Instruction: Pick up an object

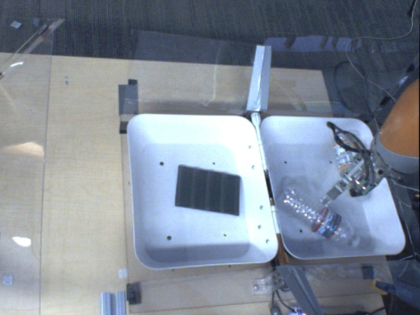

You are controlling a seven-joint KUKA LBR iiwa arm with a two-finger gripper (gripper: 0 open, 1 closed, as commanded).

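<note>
Bottle (314,216) lay just below-left of the gripper (333,192), touching or nearly; grip state unreadable. Risk: clear, round plastic could roll away and slip the pinch.

The arm (400,133) is cut off by the right edge — just its orange band and wrist show. The gripper (335,192) is a small tangle of metal and cables, too blurred to read its fingers. The clear plastic bottle (315,216) beneath it is hazy — its outline fades into the white bin (387,235).
</note>
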